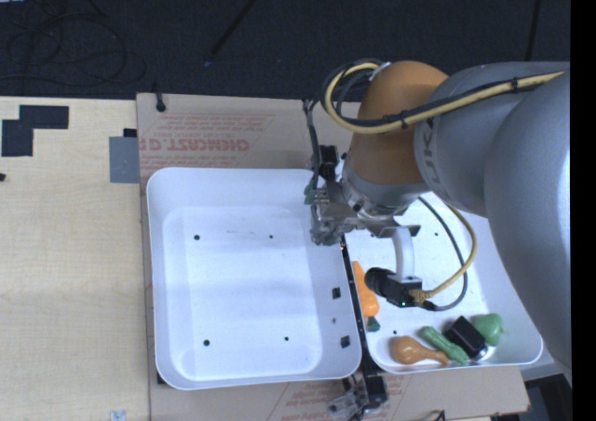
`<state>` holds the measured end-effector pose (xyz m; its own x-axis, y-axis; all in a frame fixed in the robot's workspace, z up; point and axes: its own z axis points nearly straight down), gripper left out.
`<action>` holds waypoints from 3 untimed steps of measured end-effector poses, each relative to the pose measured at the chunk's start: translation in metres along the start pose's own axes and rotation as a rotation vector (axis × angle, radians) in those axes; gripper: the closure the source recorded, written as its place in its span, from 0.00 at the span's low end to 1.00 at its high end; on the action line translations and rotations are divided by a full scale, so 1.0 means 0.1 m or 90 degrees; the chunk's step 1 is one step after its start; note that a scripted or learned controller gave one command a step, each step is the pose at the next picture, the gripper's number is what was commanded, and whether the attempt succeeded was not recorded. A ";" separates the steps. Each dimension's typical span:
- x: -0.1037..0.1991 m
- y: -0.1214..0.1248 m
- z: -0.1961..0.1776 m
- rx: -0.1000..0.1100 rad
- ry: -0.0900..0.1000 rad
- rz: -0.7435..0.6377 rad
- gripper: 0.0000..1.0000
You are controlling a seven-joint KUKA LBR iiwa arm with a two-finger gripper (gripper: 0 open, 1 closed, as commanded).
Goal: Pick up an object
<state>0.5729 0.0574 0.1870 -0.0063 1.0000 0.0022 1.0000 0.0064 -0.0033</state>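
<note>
Camera view from above gives us the bench at a slant, with two shallow white bins side by side. We see the left bin (177, 224) with bare floor showing, marked only by a few small dark dots. The right bin (521, 345) holds a small cluster of objects near its front edge, well below the arm.

We see the grey arm (503, 158) reaching in from the right, its orange band (396, 121) above the wrist and a yellow cable looped around it. The gripper (324, 224) hangs over the divide between the two bins, just at the right wall of the left bin. We cannot tell how the jaws stand — the wrist body covers them from this angle — and nothing shows between them.

Beside the dividing wall, inside the right bin, we see an orange object (366, 296), partly hidden by a black fitting (389, 285) on the cable. Nearer the front lie a tan pear-shaped object (412, 349), a green object (488, 326) and a black block (464, 335) — the last two touching or nearly so, with a green strip (443, 343) running between the tan piece and the black block. All of them rest on the bin floor, apart from the gripper.

Both bins sit on a brown cardboard sheet (223, 135) printed with red lettering, on a pale wooden bench (65, 270).
</note>
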 end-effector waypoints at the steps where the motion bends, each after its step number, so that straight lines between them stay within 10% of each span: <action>1: -0.05 0.00 -0.10 0.001 -0.001 0.004 1.00; 2: -0.07 0.00 -0.19 0.002 -0.001 0.006 1.00; 3: 0.31 0.49 -1.23 -0.009 0.000 0.001 1.00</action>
<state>0.6221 0.0889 0.3094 -0.0044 1.0000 0.0018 0.9999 0.0044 0.0108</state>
